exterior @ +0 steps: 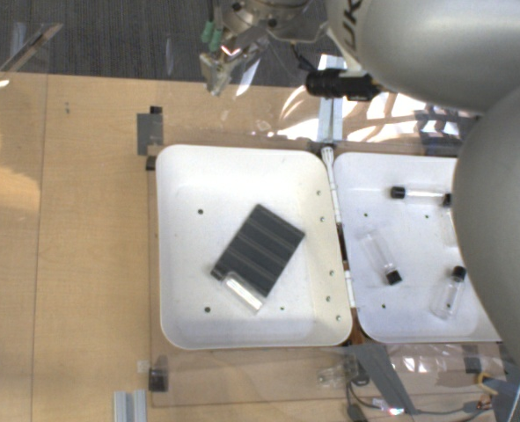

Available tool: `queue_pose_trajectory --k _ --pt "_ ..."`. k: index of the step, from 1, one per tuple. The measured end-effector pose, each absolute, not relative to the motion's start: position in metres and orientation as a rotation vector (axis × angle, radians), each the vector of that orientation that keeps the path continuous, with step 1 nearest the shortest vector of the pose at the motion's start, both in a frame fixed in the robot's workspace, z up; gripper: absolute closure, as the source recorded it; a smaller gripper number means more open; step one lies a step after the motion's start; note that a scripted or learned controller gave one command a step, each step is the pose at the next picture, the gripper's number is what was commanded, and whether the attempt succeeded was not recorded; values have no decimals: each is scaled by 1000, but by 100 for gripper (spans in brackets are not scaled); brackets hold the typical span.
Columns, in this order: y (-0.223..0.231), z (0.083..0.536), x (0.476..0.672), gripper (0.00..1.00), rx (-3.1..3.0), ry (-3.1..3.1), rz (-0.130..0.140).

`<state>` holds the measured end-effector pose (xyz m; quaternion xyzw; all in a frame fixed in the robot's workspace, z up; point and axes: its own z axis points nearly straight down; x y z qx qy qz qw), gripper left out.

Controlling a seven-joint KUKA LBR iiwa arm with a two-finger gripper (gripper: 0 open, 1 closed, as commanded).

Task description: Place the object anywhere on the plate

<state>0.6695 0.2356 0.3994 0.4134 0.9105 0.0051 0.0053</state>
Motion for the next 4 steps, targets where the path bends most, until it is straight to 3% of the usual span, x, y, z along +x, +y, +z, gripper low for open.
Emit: queue_pose_trajectory --k 1,2,3,4 --pt "236 399 669 0 1295 2852 14" --pt "226 240 644 0 1463 2778 6" --pt "227 253 646 100 1459 2774 17" --pt "224 217 669 100 1879 2514 6"
